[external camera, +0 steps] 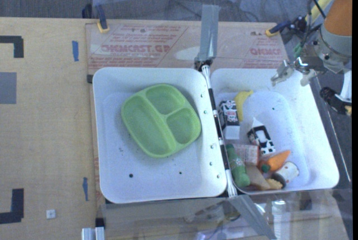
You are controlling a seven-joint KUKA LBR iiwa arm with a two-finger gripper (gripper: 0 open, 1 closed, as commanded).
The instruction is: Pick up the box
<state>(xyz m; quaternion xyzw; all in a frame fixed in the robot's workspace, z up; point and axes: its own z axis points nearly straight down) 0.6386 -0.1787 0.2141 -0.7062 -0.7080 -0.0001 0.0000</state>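
Overhead, pincer (294, 72) hangs splayed, grasping nothing, at right bin (324, 138) far rim; box (228, 112) sits crowded against divider—likely mis-grab.

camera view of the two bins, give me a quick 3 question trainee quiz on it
1. True or false: the green divided plate lies in the left bin.
2. Which bin holds the carrot: A left, B right?
3. Fill in: the claw hovers over the right bin's far ____ corner.

Key: 1 true. 2 B. 3 right.
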